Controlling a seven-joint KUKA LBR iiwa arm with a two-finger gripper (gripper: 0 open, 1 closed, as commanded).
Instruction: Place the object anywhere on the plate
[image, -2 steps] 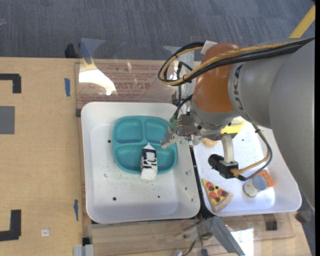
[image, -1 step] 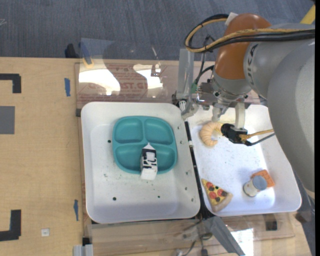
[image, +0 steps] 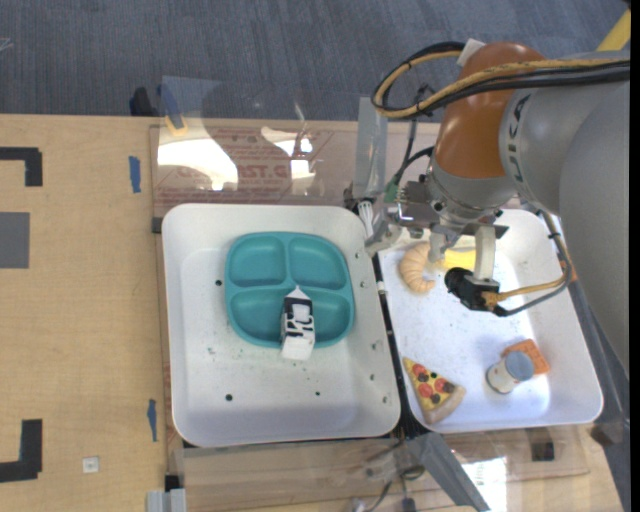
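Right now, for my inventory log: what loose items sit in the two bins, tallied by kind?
Teal divided plate: 1
Black-and-white small object on the plate's near edge: 1
Croissant: 1
Yellow item, partly hidden by the gripper: 1
Pizza slice: 1
Orange-and-grey small object: 1
Total: 6

Arm (image: 575, 150): big rounded grey links, smooth casing. Orange band (image: 480, 130) above wrist, glossy, dome-shaped. Cable bundle (image: 440, 75), black w/ yellow strands, loops over top of orange section. Wrist flange metallic, small fittings + wires on its side. Gripper (image: 461, 262): two slim pale fingers (image: 485, 255), dark block (image: 468, 287) low by one. Thin yellow/black cable (image: 530, 292) runs off it.
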